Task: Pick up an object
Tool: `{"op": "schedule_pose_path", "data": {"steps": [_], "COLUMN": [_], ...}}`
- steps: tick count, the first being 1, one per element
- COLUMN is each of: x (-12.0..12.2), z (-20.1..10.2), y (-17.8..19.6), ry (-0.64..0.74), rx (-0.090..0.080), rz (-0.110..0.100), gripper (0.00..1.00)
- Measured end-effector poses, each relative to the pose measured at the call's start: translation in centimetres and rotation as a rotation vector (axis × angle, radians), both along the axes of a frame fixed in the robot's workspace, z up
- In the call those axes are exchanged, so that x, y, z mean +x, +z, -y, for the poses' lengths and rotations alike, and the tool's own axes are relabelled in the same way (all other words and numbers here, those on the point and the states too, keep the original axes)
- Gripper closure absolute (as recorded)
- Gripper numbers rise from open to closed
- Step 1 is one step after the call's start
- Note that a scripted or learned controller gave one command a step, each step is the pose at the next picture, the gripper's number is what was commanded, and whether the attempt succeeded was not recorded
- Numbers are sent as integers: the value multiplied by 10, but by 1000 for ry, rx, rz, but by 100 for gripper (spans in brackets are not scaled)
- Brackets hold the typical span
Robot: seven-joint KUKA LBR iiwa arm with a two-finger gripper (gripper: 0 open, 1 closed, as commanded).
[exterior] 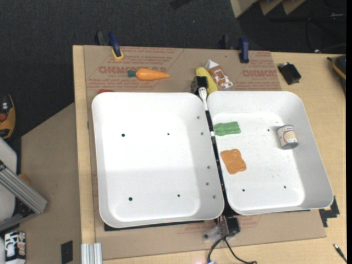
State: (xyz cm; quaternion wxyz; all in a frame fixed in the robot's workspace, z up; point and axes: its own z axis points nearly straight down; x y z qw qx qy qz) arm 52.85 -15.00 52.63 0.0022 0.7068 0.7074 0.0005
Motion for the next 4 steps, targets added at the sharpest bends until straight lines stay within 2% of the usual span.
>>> {"op": "schedule_pose_path", "data": {"steps": [1, 2, 3, 4], "x": [-26, -24, -23, -23], "z": [78, 74, 74, 74], "y": [10, 9, 21, 20], "ry": [-10, -1, 0, -1], "rx": [-3, -1, -4, -4], "rz": [1, 0, 5, 4], "gripper": [100, 0, 100, 0]}}
